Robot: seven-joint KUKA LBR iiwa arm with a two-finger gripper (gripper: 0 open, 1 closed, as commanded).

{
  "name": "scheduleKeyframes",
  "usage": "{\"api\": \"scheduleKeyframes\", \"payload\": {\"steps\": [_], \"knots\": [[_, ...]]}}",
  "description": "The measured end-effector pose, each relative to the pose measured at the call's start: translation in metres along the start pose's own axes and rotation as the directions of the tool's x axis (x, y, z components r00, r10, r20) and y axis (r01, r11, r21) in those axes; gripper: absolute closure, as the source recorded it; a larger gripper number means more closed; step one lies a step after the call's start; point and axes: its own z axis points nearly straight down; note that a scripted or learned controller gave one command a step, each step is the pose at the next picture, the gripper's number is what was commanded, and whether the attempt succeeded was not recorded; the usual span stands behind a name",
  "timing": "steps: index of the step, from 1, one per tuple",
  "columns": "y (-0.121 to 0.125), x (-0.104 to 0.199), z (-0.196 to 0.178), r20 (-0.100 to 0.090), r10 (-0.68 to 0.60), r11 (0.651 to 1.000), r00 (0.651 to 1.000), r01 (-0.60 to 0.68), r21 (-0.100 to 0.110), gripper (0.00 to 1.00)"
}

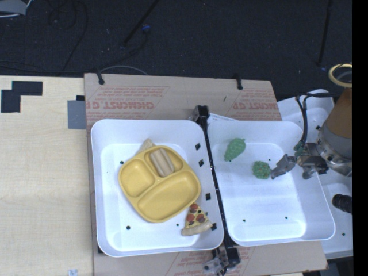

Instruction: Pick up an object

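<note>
Two white bins sit side by side on the worktop. At the right bin, the end effector hangs with fingers spread, gripping nothing, just beside a green toy; another green piece lies nearby.

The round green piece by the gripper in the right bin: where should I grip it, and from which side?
Probably across the middle of the round green piece, coming straight down. It looks like a compact lump lying loose on the right bin floor, apart from the leafy green piece, with the gripper just beside it.
</note>
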Motion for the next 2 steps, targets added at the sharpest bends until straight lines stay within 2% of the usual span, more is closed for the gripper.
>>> {"api": "scheduleKeyframes", "payload": {"steps": [1,2], "knots": [[0.003,0.000,-0.007,0.002,-0.003,1.000,1.000,0.003,-0.012,0.00],[0.008,0.009,0.048,0.001,-0.004,1.000,1.000,0.004,-0.008,0.00]]}}
